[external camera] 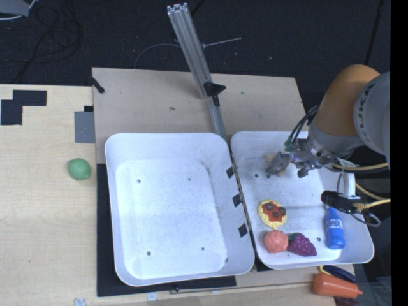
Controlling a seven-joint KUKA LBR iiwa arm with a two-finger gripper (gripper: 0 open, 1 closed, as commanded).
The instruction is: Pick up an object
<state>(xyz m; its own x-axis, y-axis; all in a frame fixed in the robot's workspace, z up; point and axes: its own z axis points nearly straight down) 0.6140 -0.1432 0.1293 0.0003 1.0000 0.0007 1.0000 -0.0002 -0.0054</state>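
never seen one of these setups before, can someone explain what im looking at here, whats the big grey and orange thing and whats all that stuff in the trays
The big grey and orange shape is a robot arm reaching in from the right. At its tip is a small two-finger gripper, hanging over the right white bin; nothing shows between its fingers.

There is one picture, from a fixed camera above the bench looking down at a slant.

The right bin holds toys: a yellow disc with red spots, a pink-red round fruit, a purple bunch of grapes and a blue bottle. The left white bin sits beside it. On the bench lie a green ball at the left and an orange carrot-like toy at the bottom right.
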